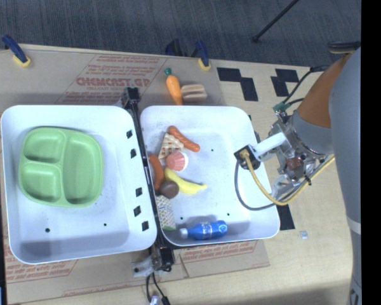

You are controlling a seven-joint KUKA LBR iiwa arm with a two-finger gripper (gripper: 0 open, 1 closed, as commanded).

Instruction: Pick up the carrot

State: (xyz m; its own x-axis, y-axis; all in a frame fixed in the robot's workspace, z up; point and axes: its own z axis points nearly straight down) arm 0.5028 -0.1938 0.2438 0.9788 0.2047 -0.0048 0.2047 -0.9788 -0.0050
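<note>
The carrot (173,88), orange with a small green top, lies on the cardboard beyond the far rim of the right bin (257,138), outside both bins. A tan bread-like piece (193,93) sits right beside it. My gripper (291,167) hangs past the right bin's right rim, low over the bench and far to the right of the carrot. Nothing shows held in it. A yellow cable (254,192) loops from the wrist over the bin's right side.
The right bin holds an orange sausage (183,139), a waffle (169,149), a pink round piece (176,161), a banana (187,184), a brown piece (169,189) and a blue bottle (204,229). A green divided plate (62,166) lies in the left bin (13,234).
</note>
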